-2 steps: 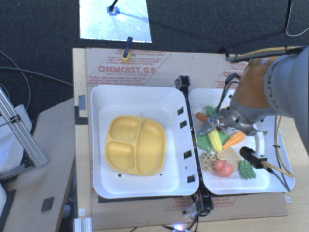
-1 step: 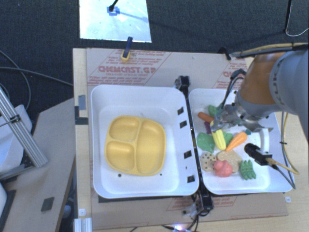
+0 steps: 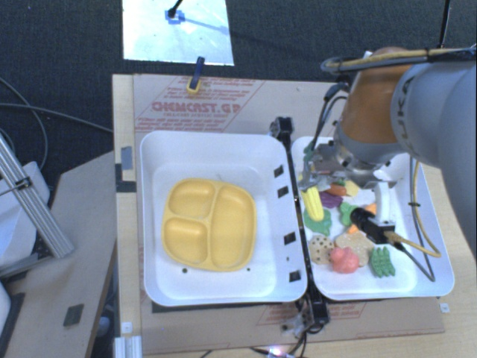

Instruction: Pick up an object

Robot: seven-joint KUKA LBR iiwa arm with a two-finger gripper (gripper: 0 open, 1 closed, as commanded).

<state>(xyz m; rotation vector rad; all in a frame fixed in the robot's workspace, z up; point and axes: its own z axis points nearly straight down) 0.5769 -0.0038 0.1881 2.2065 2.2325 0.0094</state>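
Observation:
The right bin (image 3: 432, 274) holds a heap of toy food. A yellow corn cob (image 3: 314, 204) lies near its left wall, with a purple piece at its upper end. Below the cob sit a speckled cookie (image 3: 320, 249), a pink-red lump (image 3: 344, 259), a beige cracker (image 3: 358, 242) and a green ridged piece (image 3: 381, 262). A green leafy piece (image 3: 348, 213) and an orange carrot (image 3: 339, 190) lie closer to the gripper. My gripper (image 3: 319, 173) hangs low over the bin's upper left part, just above the corn cob and carrot.
The left bin (image 3: 223, 149) holds a yellow divided plate (image 3: 210, 224). A black hinge strip (image 3: 294, 215) runs between the bins. A blue and yellow clip (image 3: 196, 77) lies on the cardboard behind. The grey arm (image 3: 417, 103) covers the right bin's far side.

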